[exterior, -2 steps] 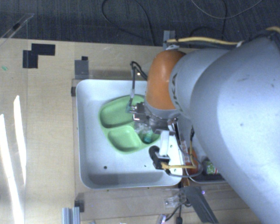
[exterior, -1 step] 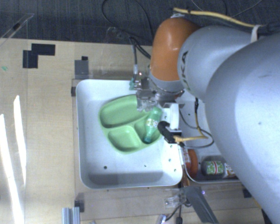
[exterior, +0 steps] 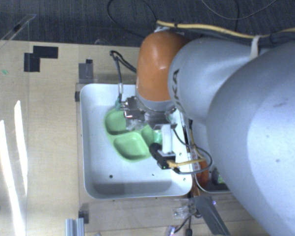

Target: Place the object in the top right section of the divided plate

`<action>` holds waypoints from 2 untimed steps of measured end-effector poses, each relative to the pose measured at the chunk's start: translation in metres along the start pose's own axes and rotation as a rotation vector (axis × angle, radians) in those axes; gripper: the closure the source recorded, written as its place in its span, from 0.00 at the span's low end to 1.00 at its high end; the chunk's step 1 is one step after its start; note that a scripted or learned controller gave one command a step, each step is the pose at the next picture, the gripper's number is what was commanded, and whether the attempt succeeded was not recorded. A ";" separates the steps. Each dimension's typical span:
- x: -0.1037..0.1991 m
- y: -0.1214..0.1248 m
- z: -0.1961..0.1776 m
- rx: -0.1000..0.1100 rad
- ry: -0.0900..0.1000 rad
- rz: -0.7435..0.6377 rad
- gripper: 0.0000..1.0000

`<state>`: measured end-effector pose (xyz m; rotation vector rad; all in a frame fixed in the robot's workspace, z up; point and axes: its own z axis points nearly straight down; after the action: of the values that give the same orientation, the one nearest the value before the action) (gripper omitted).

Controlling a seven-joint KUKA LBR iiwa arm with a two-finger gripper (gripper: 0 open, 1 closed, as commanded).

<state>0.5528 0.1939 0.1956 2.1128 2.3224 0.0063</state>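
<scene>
The gripper (exterior: pixel 135 113), state indeterminable, hangs over the plate (exterior: pixel 130 147); an offset release could fill the wrong section.

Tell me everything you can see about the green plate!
The green plate is pale green, smooth and glossy, probably plastic. Raised ridges split it into rounded sections; two show clearly, with a sliver of a third. It lies flat on the floor of the white bin, near its middle. The arm covers its right side, so what touches it there is hidden.

Arm (exterior: pixel 235 102) from right, gripper (exterior: pixel 136 116) low.
</scene>
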 end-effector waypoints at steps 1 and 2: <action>0.000 0.000 0.000 0.000 0.000 0.000 0.00; 0.014 0.075 -0.072 -0.005 0.000 0.360 0.00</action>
<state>0.6254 0.2150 0.2675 2.4919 1.9054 0.0128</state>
